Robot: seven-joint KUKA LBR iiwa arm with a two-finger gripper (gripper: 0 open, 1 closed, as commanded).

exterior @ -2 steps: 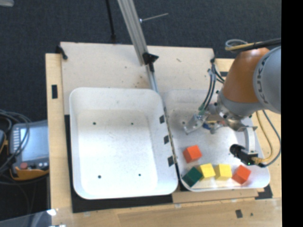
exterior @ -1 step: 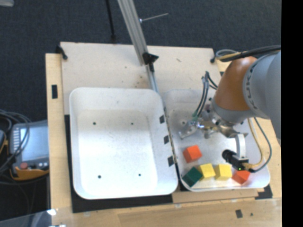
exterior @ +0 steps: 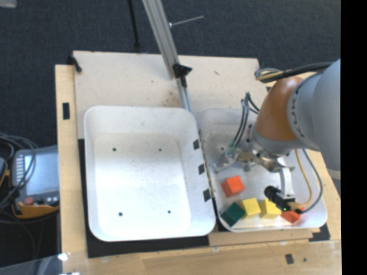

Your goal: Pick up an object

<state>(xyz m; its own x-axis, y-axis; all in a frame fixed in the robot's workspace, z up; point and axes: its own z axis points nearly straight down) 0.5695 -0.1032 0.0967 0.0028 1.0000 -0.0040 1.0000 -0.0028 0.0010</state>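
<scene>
My gripper (exterior: 248, 158) hangs over the middle of the right bin (exterior: 212, 119), under the arm's orange wrist band. Just below it in the view an orange cube (exterior: 233, 185) lies on the bin floor, apart from the gripper. Along the bin's near wall sit a green block (exterior: 233, 213), a yellow block (exterior: 251, 206) and a second yellow block (exterior: 269, 208) in a row. A small red-orange piece (exterior: 292, 216) lies at the near right corner. I see nothing held in the gripper.
The left bin (exterior: 92, 153) stands beside the right one, their walls meeting at mid-bench. A slanted aluminium post (exterior: 163, 33) rises from the back of the bench behind the bins. The arm covers the right bin's far right part.
</scene>
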